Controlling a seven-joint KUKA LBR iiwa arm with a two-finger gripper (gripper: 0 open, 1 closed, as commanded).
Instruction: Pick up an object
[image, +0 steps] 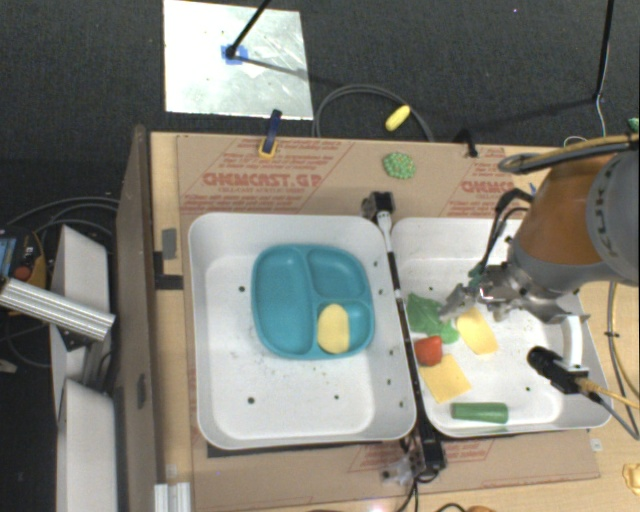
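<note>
End effector (487, 292) sits low in the right bin (560, 410), approx above the yellow piece (478, 333) and just at 3 o'clock of the green leafy item (428, 313); can't tell its state, nothing seen gripped. Step looks like approach/descent w/ pick not yet made; next move needs centring over one item, e.g. the red piece (428, 350) at 7 o'clock, then closing.

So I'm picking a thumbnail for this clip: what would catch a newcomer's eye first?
Probably the teal divided plate in the left bin, with a yellow egg-shaped piece in its lower right compartment. Next, the grey and orange arm over the right bin, its claw just above a cluster of green, red and yellow toy foods.
</note>
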